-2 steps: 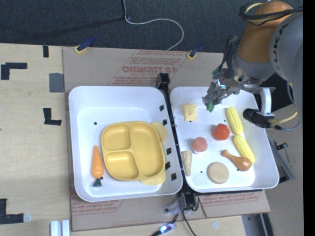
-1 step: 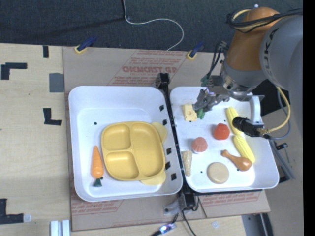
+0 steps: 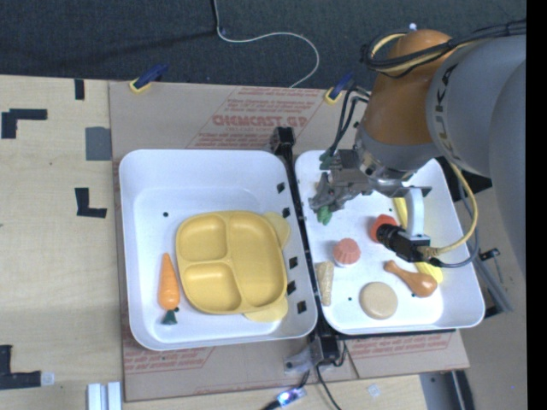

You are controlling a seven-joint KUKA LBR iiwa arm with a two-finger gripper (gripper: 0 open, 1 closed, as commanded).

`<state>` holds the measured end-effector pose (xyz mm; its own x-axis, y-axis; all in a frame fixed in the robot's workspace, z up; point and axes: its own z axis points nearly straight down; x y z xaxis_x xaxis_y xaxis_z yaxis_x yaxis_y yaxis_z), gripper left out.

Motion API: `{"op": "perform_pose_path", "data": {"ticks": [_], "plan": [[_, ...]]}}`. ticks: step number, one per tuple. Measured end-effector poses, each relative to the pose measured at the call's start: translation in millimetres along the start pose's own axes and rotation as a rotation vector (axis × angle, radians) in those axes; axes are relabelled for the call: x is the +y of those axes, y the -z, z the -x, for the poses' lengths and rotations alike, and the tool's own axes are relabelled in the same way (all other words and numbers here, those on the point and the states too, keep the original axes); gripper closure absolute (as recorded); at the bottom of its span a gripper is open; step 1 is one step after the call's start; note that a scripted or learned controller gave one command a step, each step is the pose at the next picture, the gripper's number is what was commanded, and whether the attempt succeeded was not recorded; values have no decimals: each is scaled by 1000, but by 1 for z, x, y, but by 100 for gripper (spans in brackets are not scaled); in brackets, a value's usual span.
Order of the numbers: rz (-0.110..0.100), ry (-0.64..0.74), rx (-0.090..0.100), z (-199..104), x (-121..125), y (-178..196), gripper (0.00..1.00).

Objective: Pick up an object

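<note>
As I logged the table (image 3: 51, 229) from left to right, the left bin (image 3: 137, 178) held an orange carrot (image 3: 168, 282), long axis running toward and away from the camera, beside a yellow divided plate (image 3: 229, 259). Red print on the cardboard sheet (image 3: 248, 118) under the bins was mirrored and I could not read it. The right bin (image 3: 461, 314) held a small green piece (image 3: 325, 215), a pink shell-like piece (image 3: 346, 251), a cream cone (image 3: 325, 282), a tan disc (image 3: 379, 300), a drumstick (image 3: 412, 278) and a red item (image 3: 384, 226). The jaws (image 3: 329, 196) hung just above the green piece, my likely target; I could not tell their state. "KUKA" lettering showed on the arm (image 3: 479, 101).
</note>
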<state>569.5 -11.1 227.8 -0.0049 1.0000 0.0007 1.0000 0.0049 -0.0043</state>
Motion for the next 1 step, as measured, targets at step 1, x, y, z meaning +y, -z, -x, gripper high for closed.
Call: {"op": "perform_pose_path", "data": {"ticks": [1], "plan": [[1, -2, 0, -38, -15, 5, 100]]}}
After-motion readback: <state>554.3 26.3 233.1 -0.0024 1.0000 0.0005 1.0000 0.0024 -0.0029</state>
